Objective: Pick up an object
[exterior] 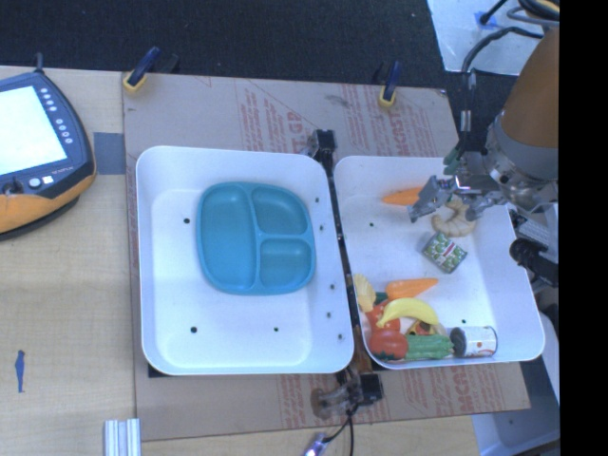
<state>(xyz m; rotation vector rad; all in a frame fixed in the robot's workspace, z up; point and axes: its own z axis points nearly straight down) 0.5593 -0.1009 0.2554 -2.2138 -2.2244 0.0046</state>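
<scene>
Our gripper (454, 200) hangs over the far part of the right bin (508, 293), its dark fingers spread wide above a pale ring-shaped piece (454, 222); we see nothing between them, so we count it as released and not yet holding anything. We judge the pick barely begun: the descent onto a piece, the closing and the lift are all left to do.

The ring lies just under the gripper, with an orange carrot (403, 197) near it toward the divider and a small green packet (444, 252) just beside it on the near side. Either neighbour could be nudged if the fingers come down wide.

Further toward us a heap crowds the near corner: a second carrot (411, 286), a banana (410, 310), a red piece (388, 340), a green piece (427, 349) and a small can (475, 341), touching or overlapping one another.

In the left bin (166, 255) sits a blue tray (255, 237), well apart from the work. A tablet (38, 150) rests on the bench at far left
</scene>
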